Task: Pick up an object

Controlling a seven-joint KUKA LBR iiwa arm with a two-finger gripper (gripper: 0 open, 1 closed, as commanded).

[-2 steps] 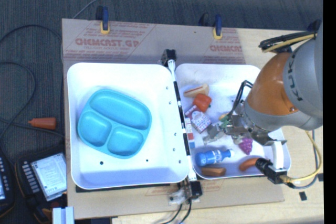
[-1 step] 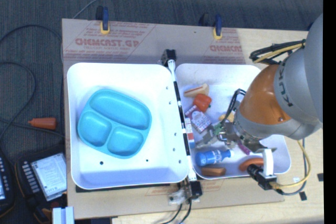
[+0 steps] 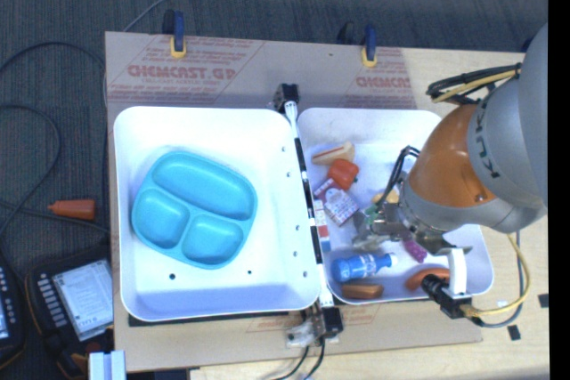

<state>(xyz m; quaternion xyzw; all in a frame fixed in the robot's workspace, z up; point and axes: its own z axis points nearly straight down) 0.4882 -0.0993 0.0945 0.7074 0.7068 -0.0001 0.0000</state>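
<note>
The right bin (image 3: 392,118) holds several small objects. Among them are a blue bottle (image 3: 361,266) lying near the front, a brown sausage-shaped piece (image 3: 361,289) just in front of it and a red-orange piece (image 3: 343,173). A tan and orange stick (image 3: 331,153) lies farther back, and a crinkled red and white packet (image 3: 339,206) sits near the middle. My gripper (image 3: 376,227) is low in this bin, just right of the packet and above the blue bottle. The arm's orange wrist band (image 3: 450,160) covers much of the bin's right half.
The left bin (image 3: 134,280) contains a light blue divided plate (image 3: 194,207). A pink piece (image 3: 415,247) and an orange piece (image 3: 424,279) lie under the arm near the right bin's front right. Clamps (image 3: 178,33) hold the board at the back. Cables run off the bench to the left.
</note>
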